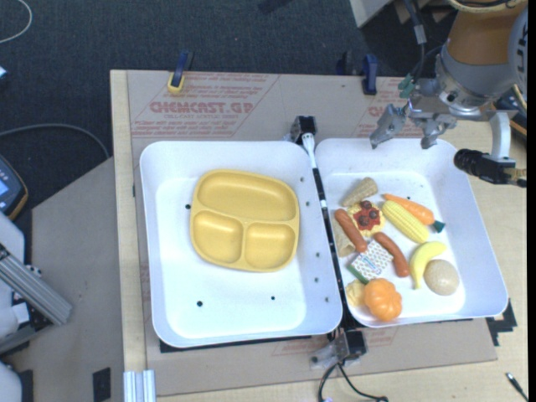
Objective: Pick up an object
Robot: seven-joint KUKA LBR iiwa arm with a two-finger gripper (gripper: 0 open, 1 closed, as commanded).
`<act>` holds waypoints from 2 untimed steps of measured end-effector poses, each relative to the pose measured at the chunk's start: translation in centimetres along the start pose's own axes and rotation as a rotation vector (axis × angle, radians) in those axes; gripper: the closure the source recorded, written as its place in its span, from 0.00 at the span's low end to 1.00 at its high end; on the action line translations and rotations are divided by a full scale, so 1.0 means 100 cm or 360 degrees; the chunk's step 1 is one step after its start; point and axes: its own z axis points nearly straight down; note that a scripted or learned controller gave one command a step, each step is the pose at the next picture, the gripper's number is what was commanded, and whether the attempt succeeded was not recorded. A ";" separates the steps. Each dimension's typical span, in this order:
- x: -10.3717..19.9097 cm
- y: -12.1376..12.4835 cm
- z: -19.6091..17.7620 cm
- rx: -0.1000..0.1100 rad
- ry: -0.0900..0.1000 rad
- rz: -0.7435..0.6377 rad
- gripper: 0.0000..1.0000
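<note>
Glossy orange pumpkin (383,299) (plastic, ribbed) lies nearest; gripper (405,132) hangs spread, grasping nothing, above right bin (481,224).

**Occlusions and cropped regions, overhead bench view**

The arm (481,32) is cut off by the top and right edges; only its orange band and wrist show. In the right bin (477,216), the toy foods overlap: the orange pumpkin (383,299) hides part of a yellow piece beneath it, and the small red item (367,217) is too small to identify. Printed lettering on the cardboard (201,107) is partly illegible.
</note>
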 end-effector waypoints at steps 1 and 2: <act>0.000 0.002 -0.006 -0.0018 -0.0002 -0.0003 0.00; -0.004 0.008 0.040 -0.0010 -0.0002 -0.0002 0.00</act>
